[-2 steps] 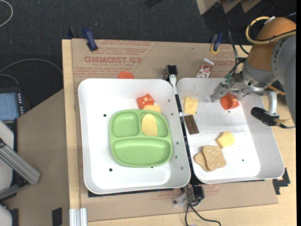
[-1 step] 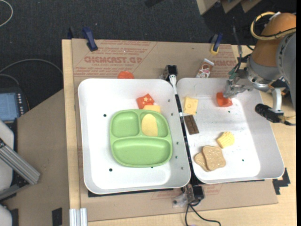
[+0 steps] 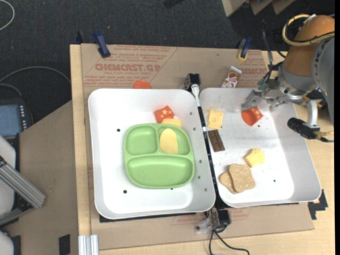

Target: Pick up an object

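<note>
The gripper (image 3: pixel 254 106) is in the upper right of the frame, over the back part of the right bin (image 3: pixel 297 163). Its thin metal fingers come down onto a small red block (image 3: pixel 252 116), and the block looks pinched between the tips. The grey arm (image 3: pixel 311 62) with its shiny orange band reaches in from the right edge. Both bins are smooth, white and shallow, with round corners. In the right bin, left of the red block, lies a flat pale yellow square like a cheese slice (image 3: pixel 215 119). Just below it is a thin dark brown bar (image 3: pixel 215 140). Lower down sit a bumpy yellow piece (image 3: pixel 255 156) and two tan toast slices (image 3: pixel 239 178) that overlap. In the left bin (image 3: pixel 106 142) is a green plastic plate (image 3: pixel 158 155) with three parts. A smooth yellow oval (image 3: pixel 169 141) rests in its upper right part. Just above the plate is a red block with a star (image 3: pixel 164 113). A small carton (image 3: pixel 231 77) lies on the brown cardboard (image 3: pixel 127 65) behind the bins.
</note>
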`<state>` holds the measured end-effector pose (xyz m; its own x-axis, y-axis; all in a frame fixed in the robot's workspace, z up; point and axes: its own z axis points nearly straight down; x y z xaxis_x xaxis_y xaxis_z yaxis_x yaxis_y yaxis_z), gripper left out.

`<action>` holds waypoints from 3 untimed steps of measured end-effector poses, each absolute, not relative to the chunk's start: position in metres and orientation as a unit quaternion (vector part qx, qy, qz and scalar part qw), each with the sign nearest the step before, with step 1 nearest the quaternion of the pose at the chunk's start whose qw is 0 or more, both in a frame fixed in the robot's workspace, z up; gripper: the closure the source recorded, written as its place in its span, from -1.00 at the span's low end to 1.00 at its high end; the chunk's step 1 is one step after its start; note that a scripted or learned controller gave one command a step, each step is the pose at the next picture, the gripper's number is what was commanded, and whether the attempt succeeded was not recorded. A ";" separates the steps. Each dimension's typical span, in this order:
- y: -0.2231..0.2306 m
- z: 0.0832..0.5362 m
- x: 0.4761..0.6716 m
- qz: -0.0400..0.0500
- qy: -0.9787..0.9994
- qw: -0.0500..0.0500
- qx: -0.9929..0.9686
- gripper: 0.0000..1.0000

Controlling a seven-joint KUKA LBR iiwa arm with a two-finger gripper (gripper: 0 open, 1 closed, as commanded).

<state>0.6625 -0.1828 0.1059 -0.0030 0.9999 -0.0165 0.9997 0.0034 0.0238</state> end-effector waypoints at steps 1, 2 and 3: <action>-0.211 0.083 0.573 -0.002 0.705 -0.004 0.709 -1.00; -0.147 0.085 0.635 0.001 0.710 0.000 0.705 -1.00; -0.200 0.086 0.668 0.001 0.707 0.004 0.708 -1.00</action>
